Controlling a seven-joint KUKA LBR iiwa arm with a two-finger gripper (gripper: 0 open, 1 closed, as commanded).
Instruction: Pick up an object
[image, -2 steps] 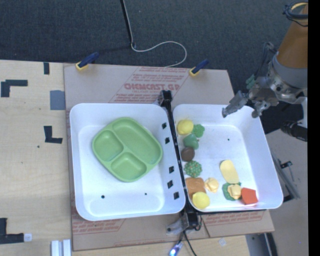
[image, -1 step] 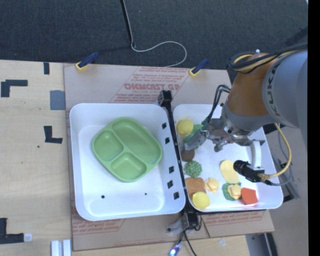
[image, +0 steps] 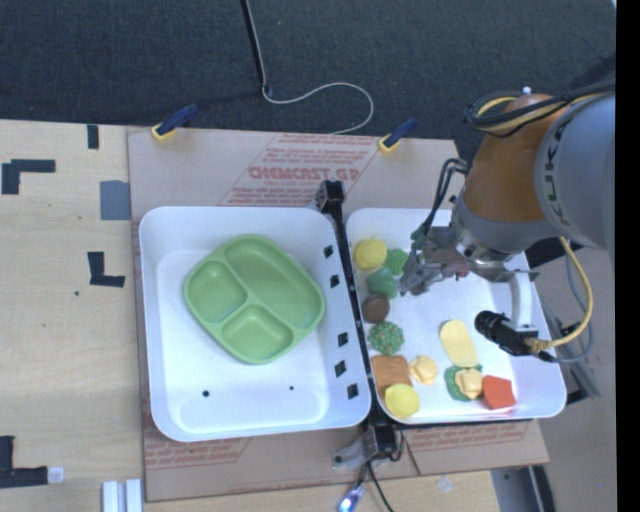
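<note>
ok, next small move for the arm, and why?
Probably lower straight down. The gripper hovers in the right bin beside the green toy and yellow ball, with nothing visibly between its fingers, so no object is picked up yet.

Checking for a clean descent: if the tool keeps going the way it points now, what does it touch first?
Probably the dark green toy just left of the tool, beside the yellow ball; depth is hard to judge from above.
</note>
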